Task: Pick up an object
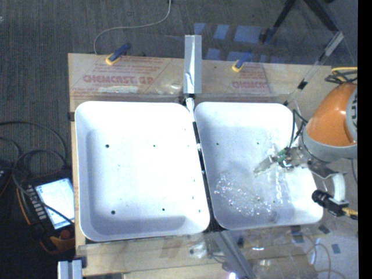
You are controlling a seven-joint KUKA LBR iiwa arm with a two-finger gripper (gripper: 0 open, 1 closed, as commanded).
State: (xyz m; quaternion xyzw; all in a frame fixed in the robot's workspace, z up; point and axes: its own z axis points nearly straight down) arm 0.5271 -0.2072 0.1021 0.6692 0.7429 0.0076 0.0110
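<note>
Gripper [278, 159] hangs over the right bin [232, 124], its opening and any hold impossible to tell. Clear, glittery objects [244, 196] lie scattered along that bin's near side. Judged an approach step; next comes a descent onto 1 piece.

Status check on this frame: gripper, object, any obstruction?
Gripper low over the right bin, near its right wall; finger state unreadable. Clear, glassy bits scattered on that bin's floor, too faint to identify. Nothing visibly held. No obstruction seen.
</note>
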